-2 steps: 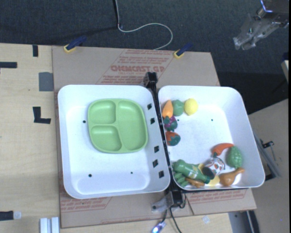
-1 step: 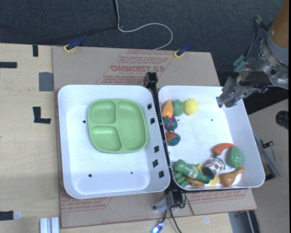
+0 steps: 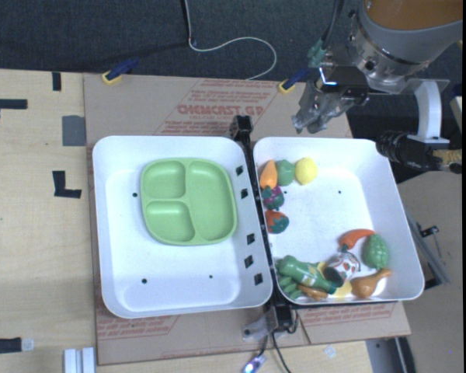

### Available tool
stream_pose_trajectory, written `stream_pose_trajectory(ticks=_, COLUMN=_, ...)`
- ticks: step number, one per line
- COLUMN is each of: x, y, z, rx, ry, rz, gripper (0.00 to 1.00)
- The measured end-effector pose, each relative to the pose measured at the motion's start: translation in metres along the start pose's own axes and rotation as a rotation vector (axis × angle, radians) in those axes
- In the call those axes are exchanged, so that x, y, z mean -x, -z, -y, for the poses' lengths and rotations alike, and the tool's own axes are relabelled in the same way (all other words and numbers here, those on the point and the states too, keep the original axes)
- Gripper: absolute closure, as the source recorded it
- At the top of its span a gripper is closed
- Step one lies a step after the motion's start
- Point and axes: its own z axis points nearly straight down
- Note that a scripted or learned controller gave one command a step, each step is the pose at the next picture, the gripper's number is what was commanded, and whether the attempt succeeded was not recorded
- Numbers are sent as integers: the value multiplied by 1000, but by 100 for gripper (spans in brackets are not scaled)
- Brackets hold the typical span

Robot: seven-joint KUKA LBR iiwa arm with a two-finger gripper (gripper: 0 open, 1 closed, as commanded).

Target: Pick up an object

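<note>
My gripper (image 3: pixel 316 120) hangs above the far edge of the right bin (image 3: pixel 388 179), with nothing seen between its fingers. Below it, near the bin's far left corner, lie a yellow lemon (image 3: pixel 305 170) and an orange carrot (image 3: pixel 268 173). A dark purple and green piece (image 3: pixel 273 198) and a red and green piece (image 3: pixel 276 222) lie along the divider. At the bin's near side sits a heap: green vegetables (image 3: pixel 297 271), a red pepper (image 3: pixel 356 238), a green leafy piece (image 3: pixel 376 250), a red and white can-like item (image 3: pixel 342 267) and an orange-brown pear shape (image 3: pixel 368 285).
The left bin (image 3: pixel 116 208) holds a light green divided plate (image 3: pixel 189 200). Both bins rest on cardboard (image 3: pixel 210 103). A white cable (image 3: pixel 217 45) lies on the dark cloth behind. Yellow and blue clamps (image 3: pixel 119 70) sit at the cardboard's far edge.
</note>
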Motion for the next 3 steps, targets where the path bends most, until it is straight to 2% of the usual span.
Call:
stream_pose_trajectory(ticks=1, x=-102, y=71, z=-27, rx=5, ry=2, rz=-3, gripper=100)
stream_pose_trajectory(ticks=2, x=-124, y=-42, z=26, rx=-18, ry=-4, rz=4, gripper=100)
stream_pose_trajectory(ticks=3, x=-112, y=35, z=57, rx=3, ry=-6, rz=-2, gripper=100)
